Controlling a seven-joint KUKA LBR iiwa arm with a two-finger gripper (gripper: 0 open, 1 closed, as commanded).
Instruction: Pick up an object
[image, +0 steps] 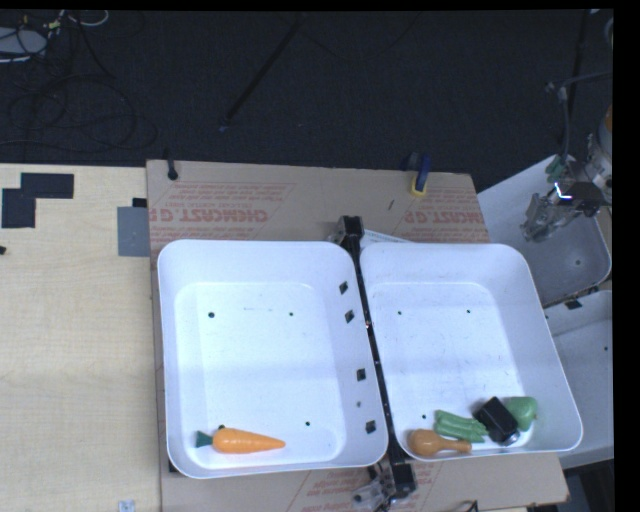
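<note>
You see two smooth white plastic bins on printed cardboard. In the left bin (255, 290), a tapered orange carrot (246, 441) with a dark green stub lies flat near the front wall. In the right bin (455, 290), the front corner holds a cluster (all touching or nearly so): a pear-shaped tan gourd (436, 444), a ridged green vegetable (461, 427), a black block (497, 420) and a rounded green piece (522, 409). At the right edge, you cannot tell the state of the gripper (562, 195).
</note>
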